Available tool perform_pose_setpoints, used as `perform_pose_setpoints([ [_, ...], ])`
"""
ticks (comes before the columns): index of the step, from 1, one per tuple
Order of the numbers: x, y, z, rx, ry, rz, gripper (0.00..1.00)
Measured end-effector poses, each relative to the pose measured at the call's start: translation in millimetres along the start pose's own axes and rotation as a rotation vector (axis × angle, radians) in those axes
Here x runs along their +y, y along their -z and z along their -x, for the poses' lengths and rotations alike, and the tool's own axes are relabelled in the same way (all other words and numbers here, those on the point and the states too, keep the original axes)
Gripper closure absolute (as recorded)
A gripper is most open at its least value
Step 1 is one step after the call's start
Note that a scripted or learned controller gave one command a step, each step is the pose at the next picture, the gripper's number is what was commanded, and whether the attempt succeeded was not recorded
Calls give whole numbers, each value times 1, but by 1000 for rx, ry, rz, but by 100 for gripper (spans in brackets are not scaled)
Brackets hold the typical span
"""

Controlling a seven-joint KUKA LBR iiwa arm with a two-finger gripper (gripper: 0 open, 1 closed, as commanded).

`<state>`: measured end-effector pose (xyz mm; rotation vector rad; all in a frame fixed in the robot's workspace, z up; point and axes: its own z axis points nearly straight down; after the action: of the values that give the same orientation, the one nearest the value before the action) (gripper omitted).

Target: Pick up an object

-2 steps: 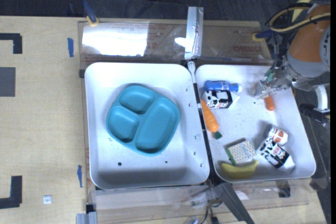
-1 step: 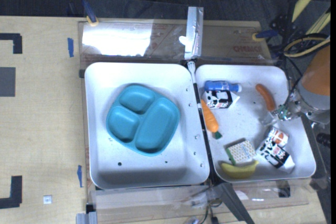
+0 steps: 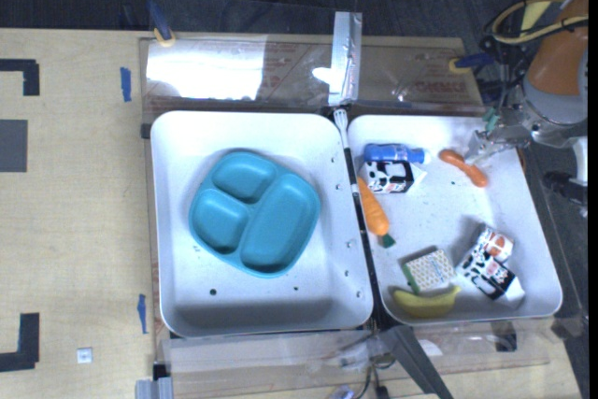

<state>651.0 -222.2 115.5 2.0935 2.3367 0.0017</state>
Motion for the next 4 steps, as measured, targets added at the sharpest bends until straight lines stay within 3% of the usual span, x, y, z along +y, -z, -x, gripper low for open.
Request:
perform_pose_setpoints([
  [1,2,-13,4,-13,1,25,100],
  [2,1,-24,-12,17,12,4,0],
  [3,1,-15,-8,3,12,7,100],
  [4,-6,95,-59,0,-83,-1,100],
])
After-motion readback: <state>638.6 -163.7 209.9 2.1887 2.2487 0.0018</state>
